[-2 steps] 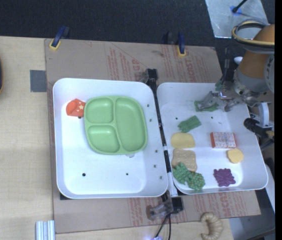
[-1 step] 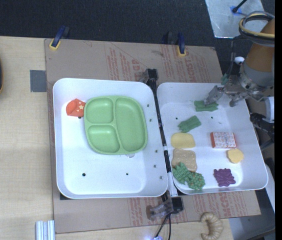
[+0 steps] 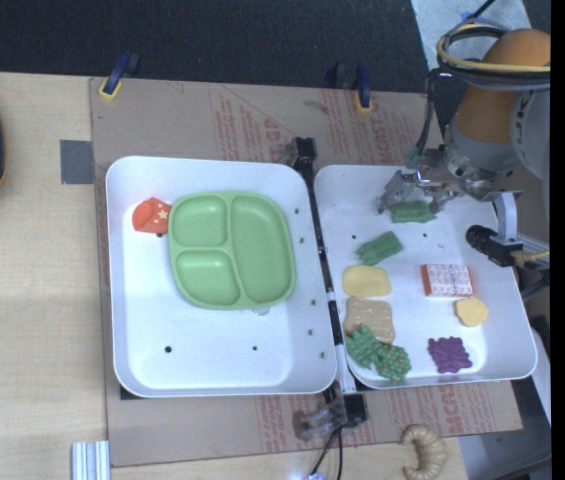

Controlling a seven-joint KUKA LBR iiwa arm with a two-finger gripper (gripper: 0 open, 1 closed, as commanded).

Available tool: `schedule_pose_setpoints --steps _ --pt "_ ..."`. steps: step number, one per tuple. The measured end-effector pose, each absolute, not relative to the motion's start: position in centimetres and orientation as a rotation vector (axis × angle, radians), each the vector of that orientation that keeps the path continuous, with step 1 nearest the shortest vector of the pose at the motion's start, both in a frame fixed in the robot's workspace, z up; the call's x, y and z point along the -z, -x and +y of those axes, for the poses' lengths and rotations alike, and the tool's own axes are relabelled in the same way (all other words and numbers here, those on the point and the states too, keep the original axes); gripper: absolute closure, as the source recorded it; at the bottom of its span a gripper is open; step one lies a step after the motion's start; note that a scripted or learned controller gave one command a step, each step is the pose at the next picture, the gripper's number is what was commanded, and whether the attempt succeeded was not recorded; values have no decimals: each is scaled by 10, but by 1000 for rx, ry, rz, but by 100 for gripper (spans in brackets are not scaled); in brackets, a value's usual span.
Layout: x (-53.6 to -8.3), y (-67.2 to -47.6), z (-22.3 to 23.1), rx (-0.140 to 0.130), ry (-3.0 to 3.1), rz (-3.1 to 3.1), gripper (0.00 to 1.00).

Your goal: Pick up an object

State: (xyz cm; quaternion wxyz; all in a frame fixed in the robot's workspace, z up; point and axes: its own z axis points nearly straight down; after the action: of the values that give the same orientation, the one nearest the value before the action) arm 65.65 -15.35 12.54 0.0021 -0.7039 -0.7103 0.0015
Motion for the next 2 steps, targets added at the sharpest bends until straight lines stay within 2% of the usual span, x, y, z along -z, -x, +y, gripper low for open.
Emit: schedule_pose_setpoints --steps 1,2 --pt "-93 -656 -214 -5 2217 -2219 0" --pt "-95 -657 -213 -3 2216 -2225 0"
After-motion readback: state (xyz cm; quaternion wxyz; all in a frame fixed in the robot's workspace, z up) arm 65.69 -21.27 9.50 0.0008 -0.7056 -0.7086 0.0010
